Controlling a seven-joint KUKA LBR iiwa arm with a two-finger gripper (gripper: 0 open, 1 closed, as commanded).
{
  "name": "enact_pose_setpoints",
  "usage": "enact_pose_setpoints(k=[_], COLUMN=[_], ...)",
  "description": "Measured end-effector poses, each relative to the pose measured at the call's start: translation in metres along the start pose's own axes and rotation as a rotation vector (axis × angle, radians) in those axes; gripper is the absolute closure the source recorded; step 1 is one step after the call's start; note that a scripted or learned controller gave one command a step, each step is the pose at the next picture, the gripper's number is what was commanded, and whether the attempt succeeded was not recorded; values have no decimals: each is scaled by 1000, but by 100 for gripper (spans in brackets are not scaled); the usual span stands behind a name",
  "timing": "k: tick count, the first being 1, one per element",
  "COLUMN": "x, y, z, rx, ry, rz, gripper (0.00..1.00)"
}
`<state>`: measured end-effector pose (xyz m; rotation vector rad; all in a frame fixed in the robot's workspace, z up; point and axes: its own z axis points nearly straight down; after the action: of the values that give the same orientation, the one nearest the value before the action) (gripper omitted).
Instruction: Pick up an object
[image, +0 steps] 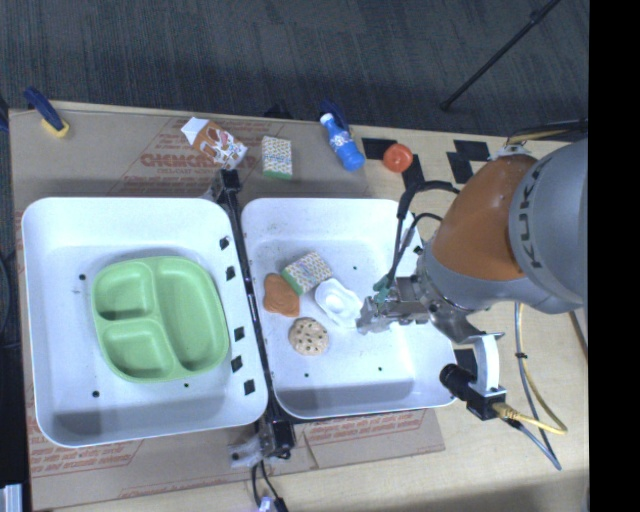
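Two white bins sit side by side. Left bin (40, 300) holds a green tray (158, 318). Right bin (400, 385) holds four things near its middle: an orange piece (280, 295), a checked block (307, 270), a white piece (335, 298) and a cookie (309, 337). The gripper (372, 312) hangs low in the right bin, just right of the white piece; whether it touches that piece, or how its fingers stand, I cannot tell. Behind the bins lie a wrapper (212, 142), a small packet (276, 157), a blue bottle (343, 142) and an orange ball (398, 157).
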<state>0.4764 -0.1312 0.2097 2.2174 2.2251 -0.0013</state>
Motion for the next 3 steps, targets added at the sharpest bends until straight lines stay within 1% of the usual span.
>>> enact_pose_setpoints(k=[1, 2, 3], x=[-12, -8, 15], y=[0, 1, 1], z=[-2, -13, -35], rx=[0, -2, -1], ry=[1, 1, 1], rz=[0, -2, -2], gripper=[100, 100, 100])
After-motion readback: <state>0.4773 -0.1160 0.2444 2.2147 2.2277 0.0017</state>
